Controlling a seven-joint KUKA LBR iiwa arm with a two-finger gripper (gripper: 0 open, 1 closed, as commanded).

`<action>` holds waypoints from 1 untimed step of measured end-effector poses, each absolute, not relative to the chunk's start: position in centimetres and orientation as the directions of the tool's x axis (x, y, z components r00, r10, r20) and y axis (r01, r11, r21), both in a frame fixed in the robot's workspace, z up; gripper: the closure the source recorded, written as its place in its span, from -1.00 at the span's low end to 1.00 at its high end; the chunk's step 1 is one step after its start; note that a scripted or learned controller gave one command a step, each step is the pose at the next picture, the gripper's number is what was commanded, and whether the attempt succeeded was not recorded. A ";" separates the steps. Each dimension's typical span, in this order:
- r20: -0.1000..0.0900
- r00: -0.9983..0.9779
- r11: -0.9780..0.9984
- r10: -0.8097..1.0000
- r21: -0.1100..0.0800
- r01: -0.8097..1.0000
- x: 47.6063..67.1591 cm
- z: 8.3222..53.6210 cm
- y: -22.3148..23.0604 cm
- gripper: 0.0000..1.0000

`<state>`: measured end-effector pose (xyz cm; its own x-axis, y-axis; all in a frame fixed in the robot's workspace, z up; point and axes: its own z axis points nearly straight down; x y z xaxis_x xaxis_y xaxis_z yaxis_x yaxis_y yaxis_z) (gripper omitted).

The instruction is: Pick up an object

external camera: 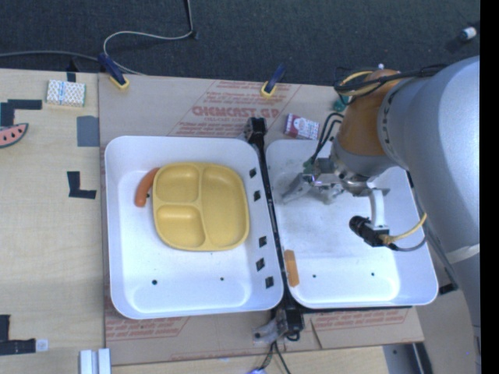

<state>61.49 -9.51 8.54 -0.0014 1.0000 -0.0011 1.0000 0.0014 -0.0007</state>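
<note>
Objects available for picking are three. A yellow divided plate (201,206) lies in the left bin (129,287). An orange sausage-shaped piece (143,187) lies touching the plate's left edge. A small orange stick (291,268) lies in the right bin (405,287), against its left wall near the front.

The hand (300,185) hangs over the right bin's rear left area. Whether it is open or closed cannot be told from this view, and nothing is seen held in it.

Judged handling: the plate looks like rigid, light, smooth plastic; take it by a rim or divider wall. The two orange pieces appear small and light, and may roll; grip each across its short axis at mid-length. The stick's position against the wall leaves little room on that side
</note>
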 end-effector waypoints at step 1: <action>-0.002 -0.002 0.002 1.000 0.002 1.000 61.5 9.5 -9.5 1.00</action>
<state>61.54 -9.51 9.52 -0.0019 1.0000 -0.0022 1.0000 0.0019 0.0017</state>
